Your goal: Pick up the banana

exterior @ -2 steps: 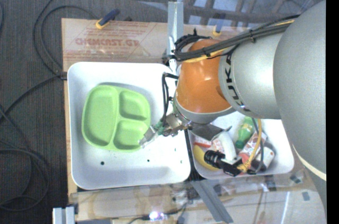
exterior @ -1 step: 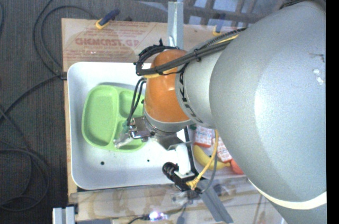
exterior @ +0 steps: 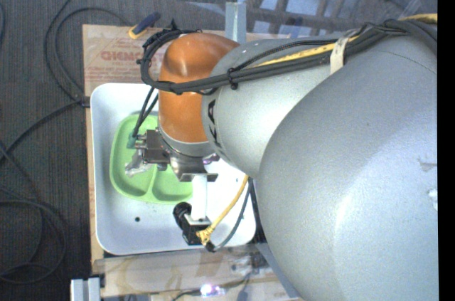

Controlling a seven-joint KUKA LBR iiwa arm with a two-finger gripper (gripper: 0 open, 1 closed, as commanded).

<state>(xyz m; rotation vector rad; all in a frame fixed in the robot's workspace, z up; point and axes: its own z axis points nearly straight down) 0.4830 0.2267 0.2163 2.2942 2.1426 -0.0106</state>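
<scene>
Right now my gripper [exterior: 138,159] hangs over a green dish [exterior: 122,175] that lies in the white bin [exterior: 101,221] on the left side of the camera view. The dish is shallow and rounded, and a ridge splits it into two compartments. My gripper sits above the compartment nearer the bin's left wall, close to the dish's surface, though I cannot tell whether it touches. Seen from above, I also cannot tell whether it is wide or narrow, or whether anything is in it, because my own wrist blocks the sight line.

My orange band [exterior: 186,82] stands just above the gripper, with black cables [exterior: 153,54] looping around it. Behind it my grey arm [exterior: 341,157] spreads across the right half of the view and covers much of the bin. Where the banana lies I cannot tell; the bare parts of the bin and the dish that I can see carry only a small dark speck [exterior: 137,219] on the white floor near the front.

The bin rests on a pale board with red lettering [exterior: 117,54], and a blue and yellow tool [exterior: 144,23] lies at the board's far edge. Around the bench is dark carpet [exterior: 35,22], crossed by loose cables [exterior: 50,114].
</scene>
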